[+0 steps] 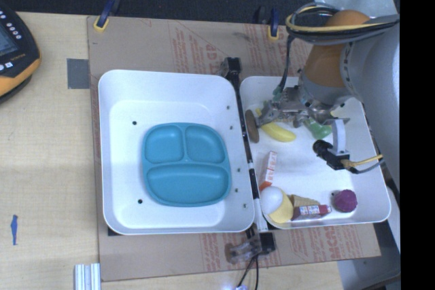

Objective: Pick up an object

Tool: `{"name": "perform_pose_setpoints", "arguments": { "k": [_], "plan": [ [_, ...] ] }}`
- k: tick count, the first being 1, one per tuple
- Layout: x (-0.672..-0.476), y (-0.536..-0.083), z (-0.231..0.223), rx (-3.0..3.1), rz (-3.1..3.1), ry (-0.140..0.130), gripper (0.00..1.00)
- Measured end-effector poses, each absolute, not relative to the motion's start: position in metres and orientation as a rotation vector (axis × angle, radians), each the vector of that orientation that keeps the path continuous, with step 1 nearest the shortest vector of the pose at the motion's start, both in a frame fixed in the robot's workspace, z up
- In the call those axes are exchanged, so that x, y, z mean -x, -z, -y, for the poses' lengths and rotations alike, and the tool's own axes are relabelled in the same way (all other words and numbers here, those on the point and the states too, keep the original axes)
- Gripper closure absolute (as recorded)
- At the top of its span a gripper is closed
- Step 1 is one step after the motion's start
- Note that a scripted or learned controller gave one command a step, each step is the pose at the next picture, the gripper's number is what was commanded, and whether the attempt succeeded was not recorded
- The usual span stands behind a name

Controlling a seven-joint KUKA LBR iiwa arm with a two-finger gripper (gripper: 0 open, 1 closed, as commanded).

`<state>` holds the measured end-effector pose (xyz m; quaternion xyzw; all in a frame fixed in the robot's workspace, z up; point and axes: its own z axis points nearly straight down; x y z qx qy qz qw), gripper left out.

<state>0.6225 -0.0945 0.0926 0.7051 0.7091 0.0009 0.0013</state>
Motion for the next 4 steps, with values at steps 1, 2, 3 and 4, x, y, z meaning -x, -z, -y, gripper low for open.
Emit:
{"name": "perform_pose_setpoints", "arguments": {
  "k": [1, 2, 3, 4],
  "plan": [
    [-0.639, -0.090, 0.100, -2.239, -2.243, 0.028, 0.00],
    [-0.653, -0.092, 0.094, -2.216, -2.228, 0.001, 0.00],
    [-0.653, -0.104, 0.094, -2.211, -2.233, 0.004, 1.00],
    [-0.652, -0.103, 0.094, -2.210, -2.235, 0.006, 0.00]
  ]
}}
